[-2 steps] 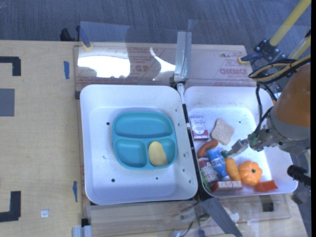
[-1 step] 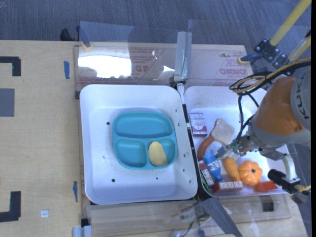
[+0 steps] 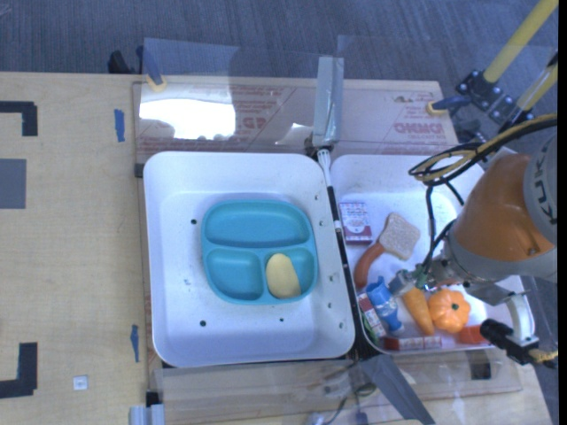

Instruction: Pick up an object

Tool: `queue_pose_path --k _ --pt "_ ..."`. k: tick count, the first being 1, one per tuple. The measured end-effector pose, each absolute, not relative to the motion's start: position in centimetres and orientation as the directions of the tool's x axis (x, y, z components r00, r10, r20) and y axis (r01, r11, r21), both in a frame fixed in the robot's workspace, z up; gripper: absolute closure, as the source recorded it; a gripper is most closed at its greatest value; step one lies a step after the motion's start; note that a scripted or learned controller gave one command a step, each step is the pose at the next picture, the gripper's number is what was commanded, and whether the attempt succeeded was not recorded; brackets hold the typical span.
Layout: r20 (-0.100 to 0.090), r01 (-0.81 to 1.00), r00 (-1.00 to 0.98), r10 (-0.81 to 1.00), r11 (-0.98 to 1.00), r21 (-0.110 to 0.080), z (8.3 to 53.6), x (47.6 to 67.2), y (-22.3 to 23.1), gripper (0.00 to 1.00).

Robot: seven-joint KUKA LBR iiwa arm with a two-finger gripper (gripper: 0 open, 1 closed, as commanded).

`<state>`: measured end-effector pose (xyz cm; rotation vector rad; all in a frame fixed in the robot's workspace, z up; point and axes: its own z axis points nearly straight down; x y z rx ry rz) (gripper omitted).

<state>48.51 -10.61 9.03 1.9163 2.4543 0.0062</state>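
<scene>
You see the gripper (image 3: 423, 282) low in the right bin (image 3: 350, 177), over the crowded toys beside the orange pumpkin (image 3: 447, 311); whether it grips anything, you cannot tell.

Blue divided tray (image 3: 257, 251) at the centre of the left bin (image 3: 177, 326), yellow lemon-like piece (image 3: 283, 274) in its lower right compartment. In the right bin (image 3: 372, 171), beside the tray: small red-and-white box (image 3: 355, 220), bread slice (image 3: 400, 235), sausage (image 3: 365, 262), blue bottle (image 3: 383, 303), carrot (image 3: 416, 311), orange pumpkin (image 3: 448, 311). Gripper (image 3: 423, 280) low over the carrot and pumpkin.
</scene>
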Motion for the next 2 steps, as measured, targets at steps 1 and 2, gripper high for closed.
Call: queue_pose_path --k 1,2 --pt "-0.013 0.970 -0.243 0.970 0.243 0.018 10.0 48.5 -10.4 1.00" --pt "0.001 0.972 -0.235 0.972 0.235 0.011 24.1 50.1 -0.6 1.00"
